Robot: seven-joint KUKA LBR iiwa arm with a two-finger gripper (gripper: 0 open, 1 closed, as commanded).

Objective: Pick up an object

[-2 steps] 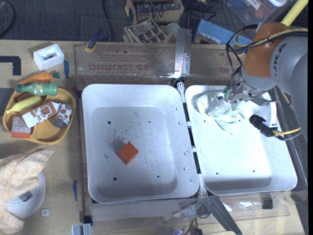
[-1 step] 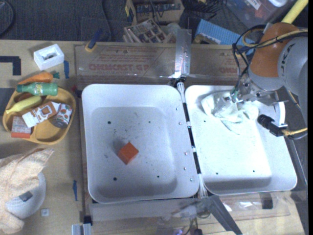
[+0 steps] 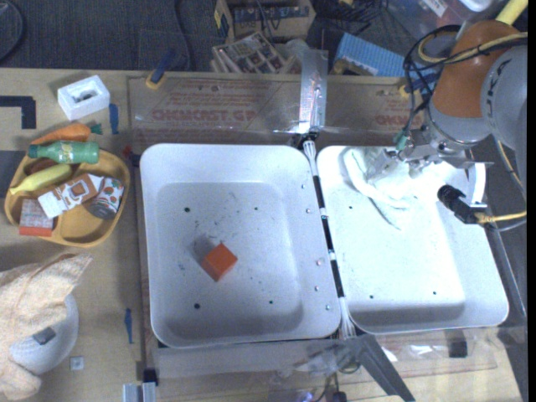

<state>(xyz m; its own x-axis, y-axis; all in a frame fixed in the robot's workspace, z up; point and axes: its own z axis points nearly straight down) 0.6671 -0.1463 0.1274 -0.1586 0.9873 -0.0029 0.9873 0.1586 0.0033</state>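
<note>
Cloth [image 3: 375,189] crumpled under jaws [image 3: 400,162], jaw state unclear; orange block [image 3: 220,261] alone in left bin [image 3: 159,224].

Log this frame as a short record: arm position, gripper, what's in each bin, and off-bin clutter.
arm: over the far right corner of the right bin, reaching in from the right
gripper: low over a white crumpled cloth; grasp not confirmed
left bin: one orange block, near the middle
right bin: the white crumpled cloth, in the far half
off-bin: yellow bowl of toy food at left; small white box beyond it; beige cloth at near left
task status: nothing visibly lifted
</note>
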